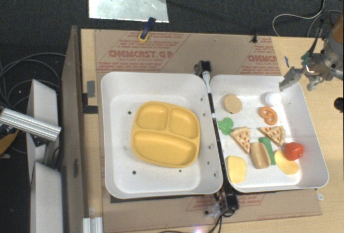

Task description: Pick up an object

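Observation:
The right bin (314,143) holds several toy foods: a round tan cookie (233,103), a white egg (272,99), an orange pretzel (268,115), two pizza slices (241,138) (274,134), a hot dog (260,153), a red tomato (293,150), a green leafy piece (224,124) and a yellow piece (236,168). My gripper (300,79) hangs over the bin's far right corner, up and to the right of the egg. Its two fingers stand apart, open, with nothing between them.
The left bin (121,119) carries a yellow divided plate (165,133). A dark ridge (212,114) separates the two bins. Cardboard (161,49) lies under both, and cables (293,17) trail near the arm at the back right.

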Controlling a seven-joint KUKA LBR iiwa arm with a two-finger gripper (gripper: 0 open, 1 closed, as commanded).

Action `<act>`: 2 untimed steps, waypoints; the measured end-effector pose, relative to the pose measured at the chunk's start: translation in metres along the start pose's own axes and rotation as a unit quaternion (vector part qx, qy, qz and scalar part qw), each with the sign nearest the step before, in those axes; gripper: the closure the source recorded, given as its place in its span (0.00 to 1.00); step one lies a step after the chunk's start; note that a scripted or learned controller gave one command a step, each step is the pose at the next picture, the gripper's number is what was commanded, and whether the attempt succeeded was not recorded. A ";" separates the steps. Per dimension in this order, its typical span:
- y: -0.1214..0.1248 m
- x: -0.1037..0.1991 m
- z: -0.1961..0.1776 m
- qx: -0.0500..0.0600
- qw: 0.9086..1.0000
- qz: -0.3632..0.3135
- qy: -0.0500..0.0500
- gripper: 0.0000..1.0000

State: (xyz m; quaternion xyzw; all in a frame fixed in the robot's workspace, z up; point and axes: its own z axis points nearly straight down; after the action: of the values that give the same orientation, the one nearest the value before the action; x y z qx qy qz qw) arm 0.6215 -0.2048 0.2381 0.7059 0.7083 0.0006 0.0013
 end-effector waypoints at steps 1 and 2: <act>-0.003 0.013 0.160 0.001 1.000 0.000 0.001 0.00; 0.000 0.012 0.142 -0.002 1.000 -0.002 0.000 1.00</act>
State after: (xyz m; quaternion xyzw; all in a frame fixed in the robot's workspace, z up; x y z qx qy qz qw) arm 0.6216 -0.1930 0.0961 0.7049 0.7093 0.0017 0.0029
